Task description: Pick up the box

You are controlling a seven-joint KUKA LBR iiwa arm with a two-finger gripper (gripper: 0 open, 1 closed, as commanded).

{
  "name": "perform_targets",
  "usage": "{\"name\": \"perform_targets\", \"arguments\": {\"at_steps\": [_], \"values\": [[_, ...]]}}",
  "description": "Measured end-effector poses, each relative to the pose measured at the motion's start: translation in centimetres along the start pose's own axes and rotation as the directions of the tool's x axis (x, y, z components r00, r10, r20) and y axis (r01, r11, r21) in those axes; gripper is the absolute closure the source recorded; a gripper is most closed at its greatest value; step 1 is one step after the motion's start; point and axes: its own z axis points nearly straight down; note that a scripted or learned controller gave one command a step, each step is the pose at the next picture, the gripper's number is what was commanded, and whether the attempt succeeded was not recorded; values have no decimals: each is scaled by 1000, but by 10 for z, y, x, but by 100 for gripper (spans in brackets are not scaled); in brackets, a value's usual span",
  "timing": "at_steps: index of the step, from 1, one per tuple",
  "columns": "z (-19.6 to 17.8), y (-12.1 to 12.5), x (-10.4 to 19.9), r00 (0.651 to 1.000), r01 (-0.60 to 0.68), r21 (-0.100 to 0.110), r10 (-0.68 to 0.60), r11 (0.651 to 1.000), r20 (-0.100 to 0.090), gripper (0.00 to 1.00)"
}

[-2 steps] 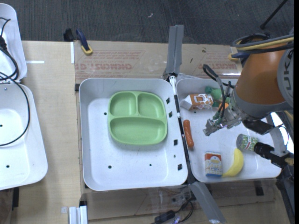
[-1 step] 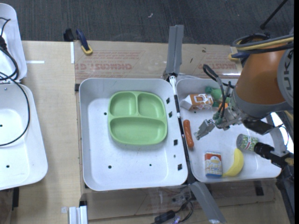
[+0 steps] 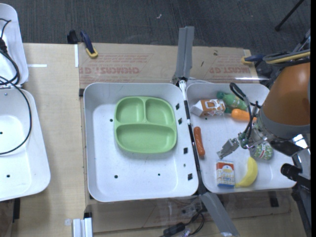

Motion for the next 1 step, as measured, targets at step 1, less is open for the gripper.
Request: {"name": "perform_targets", "arguments": {"at_steps": [1], "values": [[100, -8, -22, 1000, -6, -1, 6, 1000, -1, 0]]}}
